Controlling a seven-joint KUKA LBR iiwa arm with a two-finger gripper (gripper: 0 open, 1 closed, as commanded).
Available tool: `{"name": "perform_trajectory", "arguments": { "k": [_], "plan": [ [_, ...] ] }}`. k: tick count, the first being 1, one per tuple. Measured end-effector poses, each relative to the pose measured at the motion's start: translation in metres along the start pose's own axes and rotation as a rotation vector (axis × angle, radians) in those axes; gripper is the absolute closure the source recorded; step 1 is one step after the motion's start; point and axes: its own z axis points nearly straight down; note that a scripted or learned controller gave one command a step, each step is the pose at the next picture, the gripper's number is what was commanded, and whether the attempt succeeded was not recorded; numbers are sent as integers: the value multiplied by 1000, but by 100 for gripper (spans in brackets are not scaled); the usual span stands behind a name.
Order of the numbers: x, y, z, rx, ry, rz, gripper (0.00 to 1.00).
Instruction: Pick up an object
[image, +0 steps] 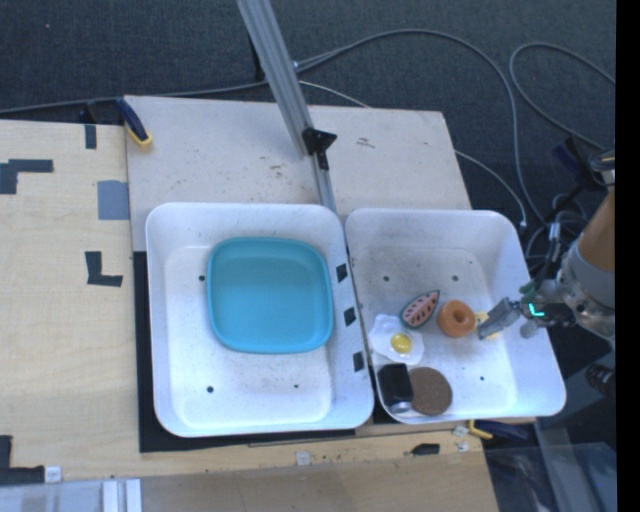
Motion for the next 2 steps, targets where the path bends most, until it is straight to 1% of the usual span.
{"name": "perform_trajectory", "arguments": {
  "k": [1,2],
  "plan": [
    [0,0,0,0,0,0,0],
    [4,-3,43,4,1,0,0]
  ]
}}
